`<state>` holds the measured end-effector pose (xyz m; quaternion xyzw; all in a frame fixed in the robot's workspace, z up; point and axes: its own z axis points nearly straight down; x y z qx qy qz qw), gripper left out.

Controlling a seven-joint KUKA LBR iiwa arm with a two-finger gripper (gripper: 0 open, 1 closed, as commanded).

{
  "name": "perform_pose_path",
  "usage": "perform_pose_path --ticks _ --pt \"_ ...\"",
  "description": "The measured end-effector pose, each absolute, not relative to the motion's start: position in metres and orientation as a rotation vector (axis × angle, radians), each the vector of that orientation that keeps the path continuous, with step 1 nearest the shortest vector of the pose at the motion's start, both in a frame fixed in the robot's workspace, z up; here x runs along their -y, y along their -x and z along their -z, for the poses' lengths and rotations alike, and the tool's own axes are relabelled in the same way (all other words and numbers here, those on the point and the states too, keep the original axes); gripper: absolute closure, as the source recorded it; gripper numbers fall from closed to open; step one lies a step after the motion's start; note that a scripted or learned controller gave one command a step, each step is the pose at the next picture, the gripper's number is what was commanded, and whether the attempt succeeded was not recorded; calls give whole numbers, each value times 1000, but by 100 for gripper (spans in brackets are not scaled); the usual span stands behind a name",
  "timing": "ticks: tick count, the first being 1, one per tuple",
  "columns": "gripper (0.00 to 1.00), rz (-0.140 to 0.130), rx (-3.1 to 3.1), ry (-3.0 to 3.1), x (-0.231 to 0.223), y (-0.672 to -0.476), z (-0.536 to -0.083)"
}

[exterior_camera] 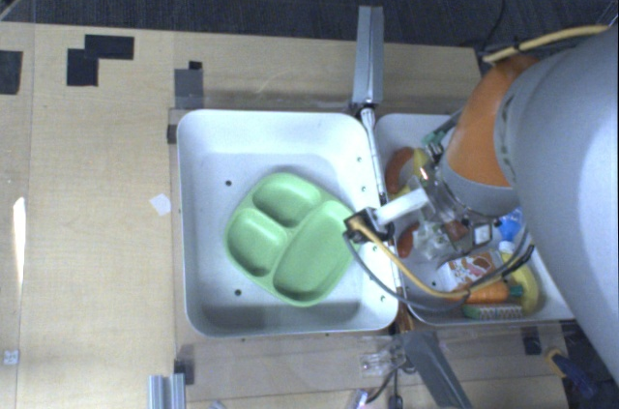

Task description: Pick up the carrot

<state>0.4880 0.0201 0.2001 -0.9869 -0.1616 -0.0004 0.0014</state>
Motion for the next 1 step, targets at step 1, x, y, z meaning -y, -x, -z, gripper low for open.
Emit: perform_pose_path --ticks 1 --pt "100 3 516 3095 -20 -489 -210"
